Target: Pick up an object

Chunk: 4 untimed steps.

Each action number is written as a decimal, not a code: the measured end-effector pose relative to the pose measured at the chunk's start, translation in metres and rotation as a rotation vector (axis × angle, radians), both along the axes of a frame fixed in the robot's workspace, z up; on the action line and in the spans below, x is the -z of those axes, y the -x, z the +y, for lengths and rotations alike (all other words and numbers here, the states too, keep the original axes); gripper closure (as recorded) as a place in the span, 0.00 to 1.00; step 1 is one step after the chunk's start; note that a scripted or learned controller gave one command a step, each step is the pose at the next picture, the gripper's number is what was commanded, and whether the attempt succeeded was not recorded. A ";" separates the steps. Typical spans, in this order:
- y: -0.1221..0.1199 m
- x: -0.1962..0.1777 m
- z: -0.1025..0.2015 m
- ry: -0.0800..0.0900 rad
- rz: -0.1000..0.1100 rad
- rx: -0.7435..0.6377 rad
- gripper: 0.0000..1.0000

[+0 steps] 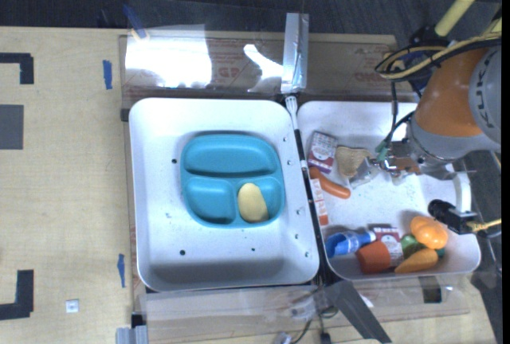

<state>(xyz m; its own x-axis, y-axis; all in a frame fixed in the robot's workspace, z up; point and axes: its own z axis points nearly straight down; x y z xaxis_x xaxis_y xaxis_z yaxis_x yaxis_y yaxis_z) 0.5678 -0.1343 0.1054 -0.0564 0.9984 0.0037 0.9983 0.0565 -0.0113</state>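
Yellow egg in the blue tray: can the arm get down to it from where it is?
Probably yes: the yellow egg lies uncovered in the blue tray, nothing above it. The gripper hangs over the right bin.

Yellow lemon (253,202) in blue tray (231,155), left bin (151,175); arm (454,107) over right bin (351,115).

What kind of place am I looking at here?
Probably a robot test bench in a lab: a robot arm reaches over two white bins, one holding toy food, with cables about.
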 end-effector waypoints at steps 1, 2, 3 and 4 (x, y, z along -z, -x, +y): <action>-0.024 -0.037 0.011 0.003 -0.017 -0.274 0.00; -0.026 0.018 0.017 0.003 -0.018 -0.291 0.00; -0.065 0.019 0.011 0.003 -0.016 -0.327 0.00; -0.066 0.007 0.010 0.004 -0.022 -0.326 1.00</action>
